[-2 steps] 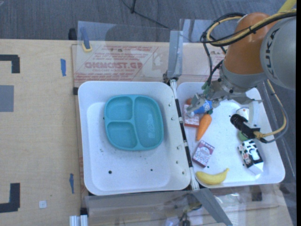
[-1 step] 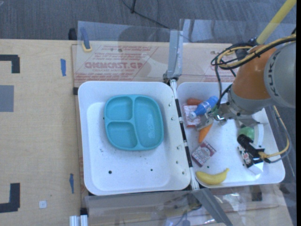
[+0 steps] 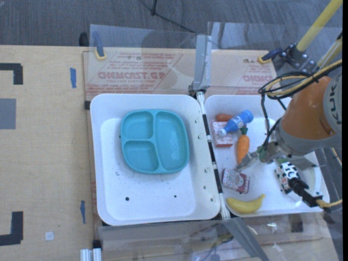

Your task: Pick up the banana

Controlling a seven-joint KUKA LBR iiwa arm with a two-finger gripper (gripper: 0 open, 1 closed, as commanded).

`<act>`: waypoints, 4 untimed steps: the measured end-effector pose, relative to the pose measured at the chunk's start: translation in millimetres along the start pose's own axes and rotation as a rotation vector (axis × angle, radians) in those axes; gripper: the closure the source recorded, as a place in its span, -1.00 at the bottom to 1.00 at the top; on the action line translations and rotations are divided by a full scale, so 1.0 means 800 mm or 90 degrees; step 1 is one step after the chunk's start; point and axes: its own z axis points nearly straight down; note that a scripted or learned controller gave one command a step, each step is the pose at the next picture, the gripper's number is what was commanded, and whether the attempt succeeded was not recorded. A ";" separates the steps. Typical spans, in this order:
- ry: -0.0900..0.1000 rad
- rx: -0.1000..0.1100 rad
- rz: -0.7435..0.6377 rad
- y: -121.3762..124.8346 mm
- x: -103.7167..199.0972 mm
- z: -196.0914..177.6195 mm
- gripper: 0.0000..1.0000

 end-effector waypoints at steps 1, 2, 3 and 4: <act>0.000 0.000 0.000 0.000 -0.001 0.000 -1.00; 0.004 0.006 -0.055 0.001 0.041 -0.004 -1.00; -0.001 0.001 0.189 0.050 0.000 0.001 -1.00; -0.001 -0.001 0.042 -0.024 0.037 -0.001 -1.00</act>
